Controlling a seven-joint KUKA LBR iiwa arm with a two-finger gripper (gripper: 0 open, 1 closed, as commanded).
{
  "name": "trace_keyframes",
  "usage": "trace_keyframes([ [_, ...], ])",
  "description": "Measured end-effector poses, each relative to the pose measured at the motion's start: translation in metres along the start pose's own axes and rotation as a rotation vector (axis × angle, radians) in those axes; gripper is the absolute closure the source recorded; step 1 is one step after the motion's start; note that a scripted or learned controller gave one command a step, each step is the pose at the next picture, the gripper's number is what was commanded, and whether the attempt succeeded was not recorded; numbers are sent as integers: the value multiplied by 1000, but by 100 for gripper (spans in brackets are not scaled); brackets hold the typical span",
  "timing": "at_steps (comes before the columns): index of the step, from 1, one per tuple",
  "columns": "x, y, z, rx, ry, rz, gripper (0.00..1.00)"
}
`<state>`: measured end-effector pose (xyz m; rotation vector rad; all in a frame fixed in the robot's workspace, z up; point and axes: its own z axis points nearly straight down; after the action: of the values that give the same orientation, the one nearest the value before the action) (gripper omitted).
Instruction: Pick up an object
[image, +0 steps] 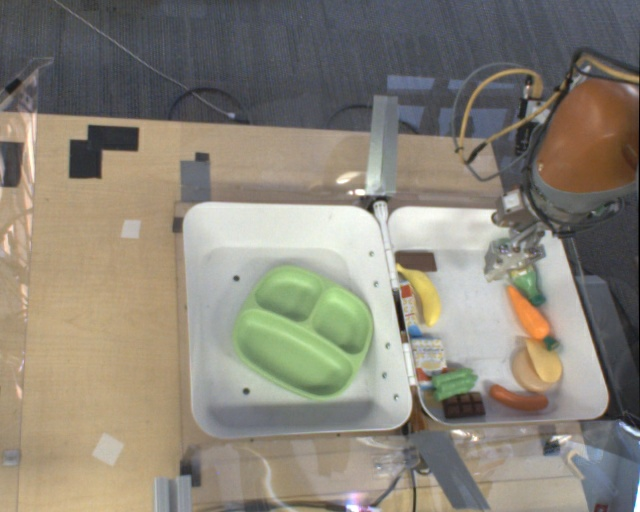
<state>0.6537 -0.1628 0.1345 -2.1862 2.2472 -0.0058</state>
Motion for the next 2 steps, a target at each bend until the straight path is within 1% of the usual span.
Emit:
trace_keyframes([
  [1,41,-5,-8,2,2,-141,100],
  [2,4,-20,-110,11,1,46,100],
])
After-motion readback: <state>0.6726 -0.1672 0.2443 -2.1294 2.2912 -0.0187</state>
